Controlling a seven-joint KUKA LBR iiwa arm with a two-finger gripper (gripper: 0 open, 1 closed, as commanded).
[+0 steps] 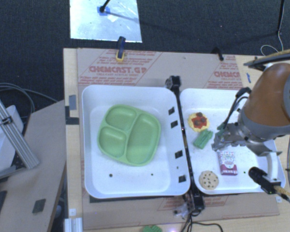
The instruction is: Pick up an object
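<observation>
The right bin [217, 96] holds a round yellow-and-red toy food piece [198, 121], a green block [202, 139], a red-and-white carton [227, 163] and a cookie [209, 180]. My gripper [221, 141] hangs low over this bin, just right of the green block and above the carton. The grey and orange arm covers the bin's right part. Nothing shows between the gripper and the things beside it.
The left bin [92, 129] carries a green divided plate [129, 135]. A black divider with clips [180, 129] runs between the bins. A silver sheet [105, 13] lies on the dark floor beyond the bench. A grey side table [34, 178] stands at the left.
</observation>
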